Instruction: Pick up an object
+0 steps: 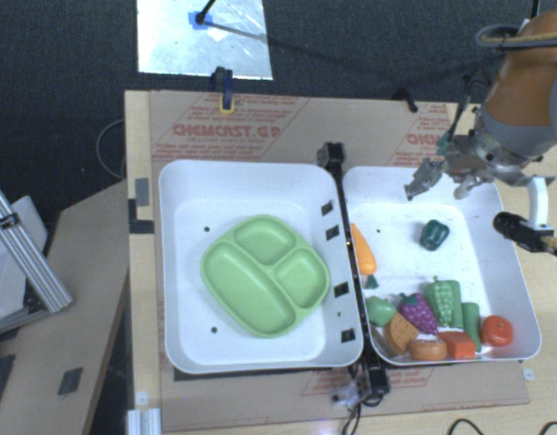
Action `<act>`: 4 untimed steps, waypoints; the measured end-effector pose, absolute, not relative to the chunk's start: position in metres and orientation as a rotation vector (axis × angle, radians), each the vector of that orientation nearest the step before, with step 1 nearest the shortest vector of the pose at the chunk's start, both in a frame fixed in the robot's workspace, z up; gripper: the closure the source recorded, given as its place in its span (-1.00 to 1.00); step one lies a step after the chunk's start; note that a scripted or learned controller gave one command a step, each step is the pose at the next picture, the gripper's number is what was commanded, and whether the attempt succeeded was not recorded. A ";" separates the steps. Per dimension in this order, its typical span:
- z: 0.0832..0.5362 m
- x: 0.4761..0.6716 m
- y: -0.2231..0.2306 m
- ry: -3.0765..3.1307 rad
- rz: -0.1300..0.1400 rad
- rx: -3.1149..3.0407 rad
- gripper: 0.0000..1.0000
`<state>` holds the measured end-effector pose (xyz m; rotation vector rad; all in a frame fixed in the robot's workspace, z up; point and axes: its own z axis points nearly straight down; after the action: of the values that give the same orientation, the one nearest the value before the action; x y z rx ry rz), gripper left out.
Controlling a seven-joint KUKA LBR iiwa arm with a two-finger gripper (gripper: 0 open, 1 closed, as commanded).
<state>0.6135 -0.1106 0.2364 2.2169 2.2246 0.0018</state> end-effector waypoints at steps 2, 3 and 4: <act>0.120 0.604 -0.104 2.225 -0.003 2.223 -1.00; 0.083 0.603 -0.103 2.224 -0.002 2.222 -1.00; 0.096 0.605 -0.104 2.220 0.004 2.219 1.00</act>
<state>0.6052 -0.1039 0.0959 2.2188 2.2200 0.0039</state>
